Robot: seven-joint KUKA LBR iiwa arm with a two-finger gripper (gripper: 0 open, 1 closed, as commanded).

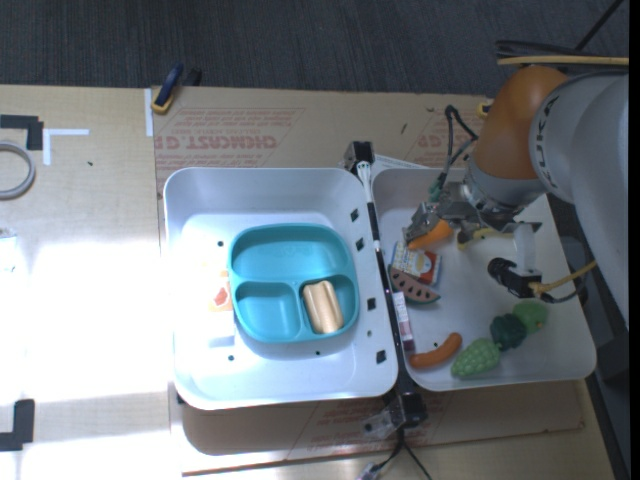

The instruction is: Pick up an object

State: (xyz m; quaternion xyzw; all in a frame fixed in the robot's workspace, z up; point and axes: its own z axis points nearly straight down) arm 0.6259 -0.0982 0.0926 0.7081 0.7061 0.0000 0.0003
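Brown cardboard covers a bench bearing two shallow white plastic bins (pixel 190 268) side by side, seen from above. At the right bin's ten o'clock corner, the grey arm's two-finger gripper (pixel 437 218) hangs over a small orange carrot-shaped toy (pixel 432 235), which lies directly beneath the fingertips, long axis running from about eight o'clock to two o'clock. Whether the jaws are spread or closed, or gripping the toy, cannot be told; the wrist hides them. Just below the carrot lies a red-and-white packet (pixel 415 264); a teal divided plate (pixel 290 283) sits in the left bin.
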